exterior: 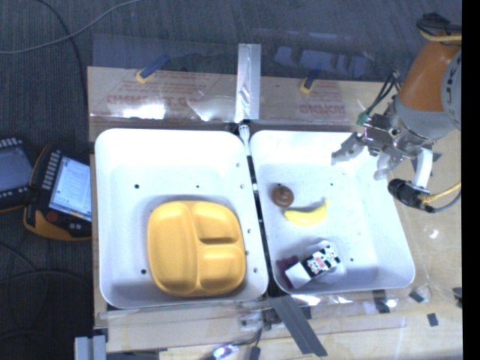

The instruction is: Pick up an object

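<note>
So far nothing is picked up. My gripper [361, 154] hangs at the upper right of the frame, over the far right part of the right bin [390, 223], with the orange band of my arm [426, 81] above it at the frame's right edge. My fingers [345, 152] look spread apart with nothing between them, as far as this slanted view lets me judge.

The things I could take all lie lower in the right bin, well apart from my fingers. A small brown round object [283, 195] sits near the bin's left wall, around the middle of the frame. Just beside it, to the lower right, lies a yellow banana [307, 214]. Nearer the bottom edge of the bin is a small carton [315, 265] with black and white patches, tilted on its side. The left bin [120, 201] holds a yellow sectioned tray [196, 247] in its lower half.

By my reckoning the task is at its start: I have yet to choose a target, come down over it, close on it and lift. The banana or the brown object seem nearest.
</note>
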Controlling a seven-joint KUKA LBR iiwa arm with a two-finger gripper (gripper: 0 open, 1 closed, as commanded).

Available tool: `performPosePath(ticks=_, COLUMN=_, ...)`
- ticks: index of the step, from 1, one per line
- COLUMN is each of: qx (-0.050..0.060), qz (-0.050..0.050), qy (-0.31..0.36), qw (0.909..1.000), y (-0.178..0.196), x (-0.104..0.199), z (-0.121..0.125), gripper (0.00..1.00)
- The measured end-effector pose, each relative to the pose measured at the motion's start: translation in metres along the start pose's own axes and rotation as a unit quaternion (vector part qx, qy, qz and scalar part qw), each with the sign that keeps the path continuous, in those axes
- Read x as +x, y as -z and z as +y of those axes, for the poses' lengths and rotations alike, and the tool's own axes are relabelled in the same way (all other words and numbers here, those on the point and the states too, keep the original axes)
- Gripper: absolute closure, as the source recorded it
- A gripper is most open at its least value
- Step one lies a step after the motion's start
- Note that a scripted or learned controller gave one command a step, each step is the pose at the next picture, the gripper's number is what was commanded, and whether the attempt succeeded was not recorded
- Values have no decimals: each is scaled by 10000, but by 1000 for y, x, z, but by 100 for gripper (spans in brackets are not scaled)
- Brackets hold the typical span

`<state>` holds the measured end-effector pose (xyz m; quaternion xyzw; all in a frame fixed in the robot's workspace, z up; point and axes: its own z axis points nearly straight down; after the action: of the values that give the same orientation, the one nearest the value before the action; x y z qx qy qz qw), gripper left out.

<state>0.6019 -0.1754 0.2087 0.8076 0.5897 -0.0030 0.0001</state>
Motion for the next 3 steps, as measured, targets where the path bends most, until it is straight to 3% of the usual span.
performPosePath(ticks=1, qx=11, qz=-7, qy=16, qw=10000, y=8, x=1, z=0, gripper=100)
performPosePath(ticks=2, qx=11, qz=-8, qy=16, qw=10000, y=8, x=1, z=0, gripper=0)
performPosePath(ticks=3, qx=-2, qz=22, qy=877, qw=9961, y=-60, x=44, z=-33, gripper=0)
